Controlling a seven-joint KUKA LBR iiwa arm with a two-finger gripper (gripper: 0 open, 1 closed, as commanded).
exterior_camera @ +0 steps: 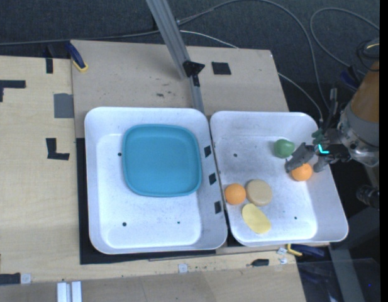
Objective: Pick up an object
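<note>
A small round orange ball (302, 172) lies at the right side of the right-hand shallow white bin (307, 231), right of frame centre, with the dark two-finger gripper (305, 158) directly over its upper edge, hiding part of it. Whether the ball is clasped, or how the tool is set, I cannot tell. A green ball (283, 147) sits just to the upper left.

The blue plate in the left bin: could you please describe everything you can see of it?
The blue plate is a squarish, round-cornered dish in plain light blue, smooth and matte like plastic, with a slightly raised rim. It lies flat and upright on the floor of the left bin, toward its upper middle, apart from the walls. Nothing rests on it or touches it besides the bin.
</note>
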